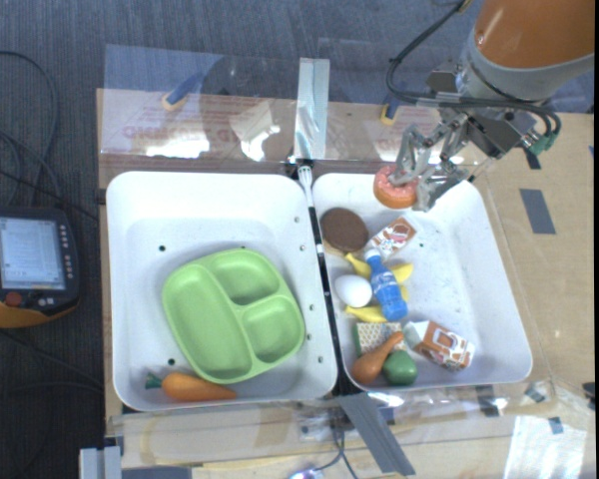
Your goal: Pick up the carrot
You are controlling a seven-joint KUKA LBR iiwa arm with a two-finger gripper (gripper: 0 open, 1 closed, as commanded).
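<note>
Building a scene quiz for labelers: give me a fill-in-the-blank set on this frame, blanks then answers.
1. The carrot lies in the ____ bin, beside the green divided plate.
2. The gripper holds a pink-frosted ____ between its fingers, over the right bin's far edge.
3. The blue bottle lies on top of a yellow ____.
4. The white egg sits just below the ____ cookie.

Answers: left; donut; banana; brown

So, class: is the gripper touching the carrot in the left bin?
Apart. The camera view shows the gripper over the right bin's far edge, at a pink donut, while the carrot lies beside the green plate.
</note>
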